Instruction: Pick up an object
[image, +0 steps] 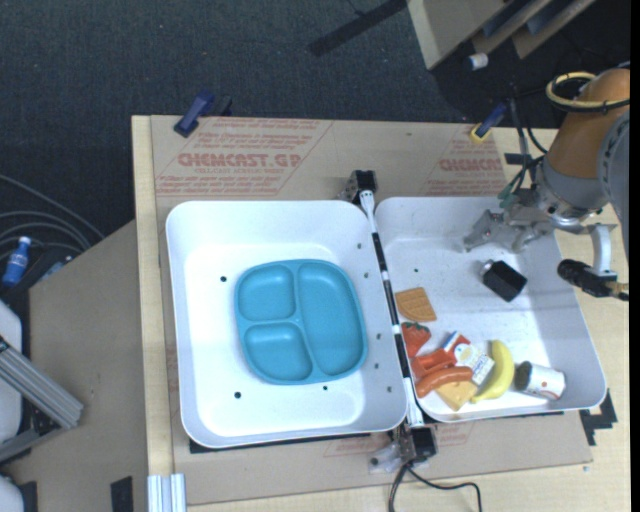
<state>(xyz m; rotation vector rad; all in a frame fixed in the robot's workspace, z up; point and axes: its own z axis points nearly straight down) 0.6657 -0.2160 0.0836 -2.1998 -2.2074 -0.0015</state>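
Light is even and fairly bright, falling from overhead, and the two white bins come close to washing out; the left bin (200, 250) shows a pale sheen on its floor. Shadows are soft and short: a faint one hugs the blue divided plate (300, 320), and a grey one lies under the claw (505, 232). The dark carpet (120, 60) at the top is dim and grainy. Detail is modest throughout, with small things in the right bin (570, 310) soft-edged and the worktop (240, 150) lettering slightly blurred.
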